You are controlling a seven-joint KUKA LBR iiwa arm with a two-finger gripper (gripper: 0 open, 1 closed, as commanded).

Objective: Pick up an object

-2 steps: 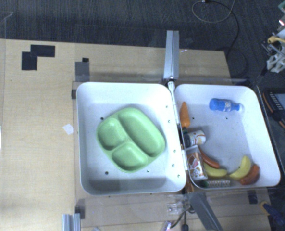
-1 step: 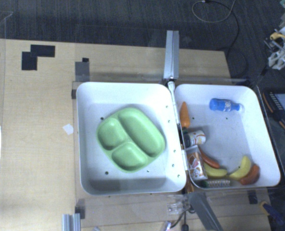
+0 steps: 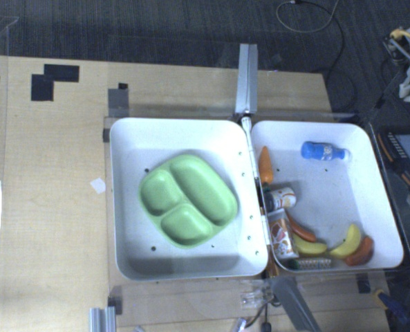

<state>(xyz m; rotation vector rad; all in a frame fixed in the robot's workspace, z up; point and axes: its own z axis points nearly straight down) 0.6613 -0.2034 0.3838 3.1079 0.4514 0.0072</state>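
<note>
Bottle (image 3: pixel 323 151), blue, lies at two o'clock in the right bin (image 3: pixel 381 185), apart from the clutter; probably light, rigid, slick; grasp across its middle. Gripper state: cannot tell.

I see a blue bottle (image 3: pixel 323 151) lying flat at the right bin's (image 3: pixel 370 185) twelve o'clock; carrot (image 3: pixel 265 165), can (image 3: pixel 281 199), bananas (image 3: pixel 329 246) crowd nine to six.

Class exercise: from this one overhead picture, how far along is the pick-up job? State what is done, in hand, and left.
Done: nothing looks picked. The green plate lies in the left bin; blue bottle, carrot, can and banana lie in the right bin. In hand: nothing visible. Left: the whole pick.
</note>
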